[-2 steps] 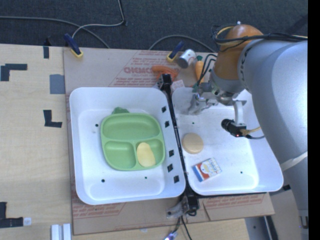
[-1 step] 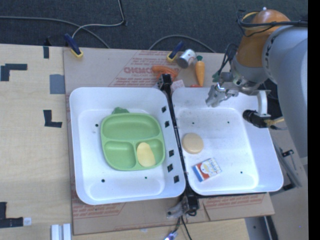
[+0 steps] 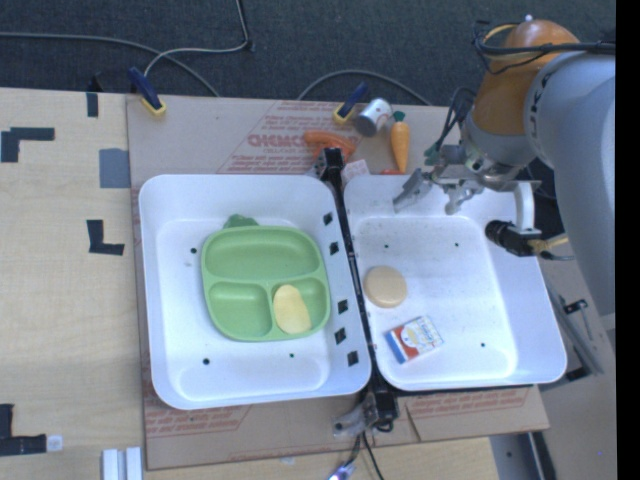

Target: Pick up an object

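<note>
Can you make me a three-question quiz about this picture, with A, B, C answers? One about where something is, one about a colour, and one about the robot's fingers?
1. Where is the yellow food piece?
A. on the green plate
B. beside the small box
C. on the cardboard behind the bins

2. What colour is the divided plate?
A. red
B. green
C. blue

3. How are the gripper fingers?
A. shut on the round tan disc
B. shut on the small box
C. spread apart, holding nothing

Answers:
1 A: the yellow piece lies in the plate's lower right compartment, in the left bin.
2 B: the plate is light green.
3 C: the two fingers point away from each other at the back of the right bin, with nothing between them.
</note>
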### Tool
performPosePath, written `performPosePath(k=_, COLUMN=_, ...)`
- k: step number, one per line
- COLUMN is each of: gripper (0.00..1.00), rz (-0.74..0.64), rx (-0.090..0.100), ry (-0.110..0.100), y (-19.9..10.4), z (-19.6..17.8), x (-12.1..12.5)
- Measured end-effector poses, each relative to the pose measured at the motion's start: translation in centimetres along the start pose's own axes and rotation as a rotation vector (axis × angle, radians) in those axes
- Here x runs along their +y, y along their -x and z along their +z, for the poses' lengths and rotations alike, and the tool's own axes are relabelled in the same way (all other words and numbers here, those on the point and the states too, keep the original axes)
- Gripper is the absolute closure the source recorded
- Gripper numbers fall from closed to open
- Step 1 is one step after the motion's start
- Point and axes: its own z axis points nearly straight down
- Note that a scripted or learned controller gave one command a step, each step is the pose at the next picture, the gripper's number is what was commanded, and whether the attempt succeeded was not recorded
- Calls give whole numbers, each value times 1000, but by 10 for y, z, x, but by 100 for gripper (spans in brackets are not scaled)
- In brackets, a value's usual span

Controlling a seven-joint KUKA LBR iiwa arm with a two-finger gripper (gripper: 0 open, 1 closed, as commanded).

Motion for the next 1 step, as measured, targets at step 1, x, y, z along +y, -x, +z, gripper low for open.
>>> performPosePath(k=1, gripper=0, rz=1, rx=2, ry=-3, y=-22, z=36, x=-84)
